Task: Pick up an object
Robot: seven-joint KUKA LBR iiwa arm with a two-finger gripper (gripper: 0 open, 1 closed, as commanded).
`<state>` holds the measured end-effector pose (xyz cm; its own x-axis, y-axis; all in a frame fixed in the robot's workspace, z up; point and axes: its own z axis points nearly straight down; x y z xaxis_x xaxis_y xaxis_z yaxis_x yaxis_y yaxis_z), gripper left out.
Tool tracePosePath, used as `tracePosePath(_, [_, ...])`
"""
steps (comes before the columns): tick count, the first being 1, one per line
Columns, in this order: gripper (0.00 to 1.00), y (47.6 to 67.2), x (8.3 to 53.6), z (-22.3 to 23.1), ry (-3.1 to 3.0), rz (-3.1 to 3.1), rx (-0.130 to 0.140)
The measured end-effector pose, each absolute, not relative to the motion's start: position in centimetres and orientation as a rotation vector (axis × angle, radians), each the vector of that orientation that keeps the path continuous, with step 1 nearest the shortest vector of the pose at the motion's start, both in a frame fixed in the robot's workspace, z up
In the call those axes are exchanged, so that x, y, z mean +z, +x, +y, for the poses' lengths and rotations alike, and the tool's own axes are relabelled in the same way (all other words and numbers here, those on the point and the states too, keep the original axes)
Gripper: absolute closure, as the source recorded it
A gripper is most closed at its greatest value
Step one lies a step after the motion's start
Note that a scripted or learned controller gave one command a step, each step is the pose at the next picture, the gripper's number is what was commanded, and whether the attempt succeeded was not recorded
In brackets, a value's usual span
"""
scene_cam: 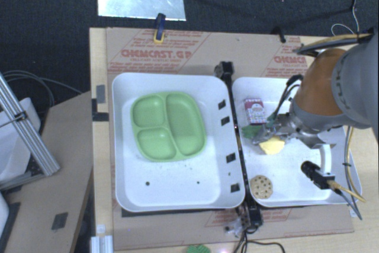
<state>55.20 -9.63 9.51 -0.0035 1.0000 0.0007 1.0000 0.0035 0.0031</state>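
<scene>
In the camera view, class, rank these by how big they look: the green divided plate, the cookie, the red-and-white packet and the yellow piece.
1. Green divided plate, by far the largest.
2. Red-and-white packet and yellow piece: similar, and the arm partly hides the yellow piece, so no ranking.
3. Cookie, slightly smaller.

Pincer (273, 130) low in right bin (296, 183) — beside yellow piece (273, 147).

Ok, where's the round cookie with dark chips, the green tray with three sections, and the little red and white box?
round chip cookie (260, 186), camera view, its middle
green three-section tray (168, 126), camera view, central divider
red and white box (254, 111), camera view, its top face
</scene>
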Motion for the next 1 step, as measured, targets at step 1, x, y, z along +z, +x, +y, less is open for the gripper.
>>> tracePosePath(1, [1.00, 53.46, 18.96, -0.34, 2.205, 2.234, 0.013])
